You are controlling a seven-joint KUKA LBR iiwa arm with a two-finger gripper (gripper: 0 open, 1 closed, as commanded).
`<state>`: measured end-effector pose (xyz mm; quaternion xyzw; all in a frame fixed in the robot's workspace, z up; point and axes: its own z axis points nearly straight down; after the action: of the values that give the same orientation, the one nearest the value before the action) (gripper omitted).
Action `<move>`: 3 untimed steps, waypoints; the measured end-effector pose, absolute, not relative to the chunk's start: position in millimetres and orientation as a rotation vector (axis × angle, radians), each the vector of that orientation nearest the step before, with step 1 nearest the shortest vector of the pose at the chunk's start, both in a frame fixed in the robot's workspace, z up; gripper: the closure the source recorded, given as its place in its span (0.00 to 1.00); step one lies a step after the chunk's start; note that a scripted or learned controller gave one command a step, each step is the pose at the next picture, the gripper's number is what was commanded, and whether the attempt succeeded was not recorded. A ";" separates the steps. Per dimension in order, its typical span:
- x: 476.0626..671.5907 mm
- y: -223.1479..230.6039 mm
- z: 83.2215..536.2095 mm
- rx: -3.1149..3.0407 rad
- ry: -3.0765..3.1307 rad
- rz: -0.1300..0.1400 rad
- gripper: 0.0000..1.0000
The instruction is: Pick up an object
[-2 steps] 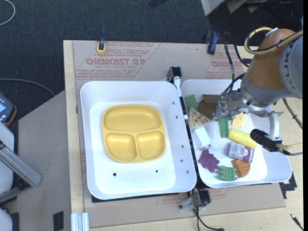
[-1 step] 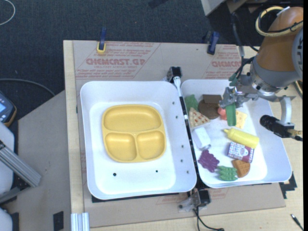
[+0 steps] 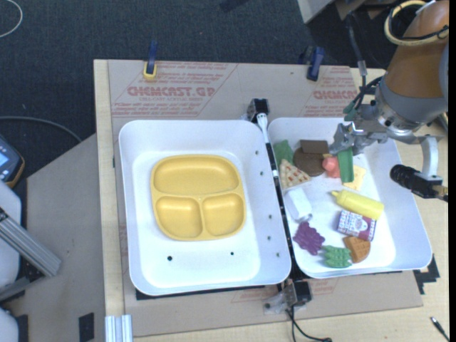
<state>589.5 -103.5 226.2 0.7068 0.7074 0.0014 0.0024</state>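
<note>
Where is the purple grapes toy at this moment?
The purple grapes toy lies in the right bin, near its front-left, between the white bottle and the green toy.

red print, perhaps "CHEMCAST GP", on board point(image 3: 178, 91)

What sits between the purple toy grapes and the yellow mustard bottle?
In the camera view, a small purple-and-white carton lies between the purple grapes and the yellow mustard bottle.
</note>
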 end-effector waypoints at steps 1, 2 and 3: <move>542.3 -63.0 224.1 2.221 2.229 -0.002 1.00; 510.6 -28.7 233.1 2.221 2.229 -0.001 1.00; 519.9 -27.2 218.2 2.224 2.225 -0.004 1.00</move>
<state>519.9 -27.2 218.2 0.7069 0.7073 -0.0014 -0.0022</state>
